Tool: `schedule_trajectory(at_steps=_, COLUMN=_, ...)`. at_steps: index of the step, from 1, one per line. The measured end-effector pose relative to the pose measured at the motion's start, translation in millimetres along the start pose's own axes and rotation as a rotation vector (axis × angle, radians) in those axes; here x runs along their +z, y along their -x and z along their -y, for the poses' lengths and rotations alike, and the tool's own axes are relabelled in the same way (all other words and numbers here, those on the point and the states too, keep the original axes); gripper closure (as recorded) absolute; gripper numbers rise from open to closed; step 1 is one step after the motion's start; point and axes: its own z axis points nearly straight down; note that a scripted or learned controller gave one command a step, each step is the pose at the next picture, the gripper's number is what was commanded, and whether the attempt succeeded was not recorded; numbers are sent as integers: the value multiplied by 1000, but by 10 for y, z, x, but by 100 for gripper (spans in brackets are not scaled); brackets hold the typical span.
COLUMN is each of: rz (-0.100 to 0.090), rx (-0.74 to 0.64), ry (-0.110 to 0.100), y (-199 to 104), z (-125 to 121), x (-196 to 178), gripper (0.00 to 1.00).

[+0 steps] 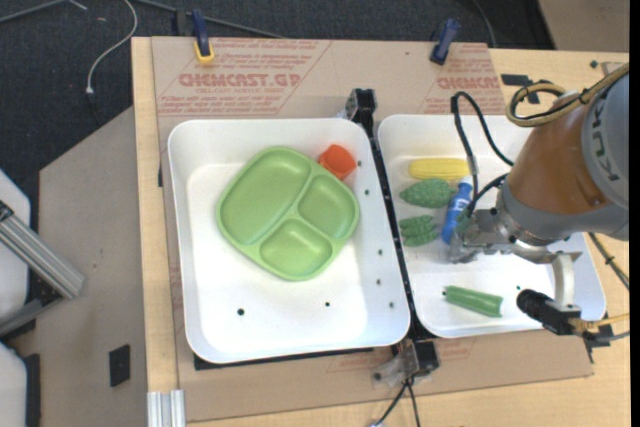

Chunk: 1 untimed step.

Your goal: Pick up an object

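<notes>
blue object [458, 208] – tilted, right bin [590, 285].

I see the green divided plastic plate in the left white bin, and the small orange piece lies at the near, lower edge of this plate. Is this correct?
Not quite. In the camera view the green divided plastic plate does lie in the left white bin, but the small orange piece sits at the plate's far, upper right edge, not its near, lower edge.

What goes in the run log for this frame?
arm: over right bin | gripper: beside blue object | grasp: unconfirmed | left bin: green divided plate
</notes>
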Motion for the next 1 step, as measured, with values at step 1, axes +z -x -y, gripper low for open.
schedule_trajectory(at_steps=1, rz=5, rx=-1, ry=6, y=65, z=-31, x=-619, gripper=100)
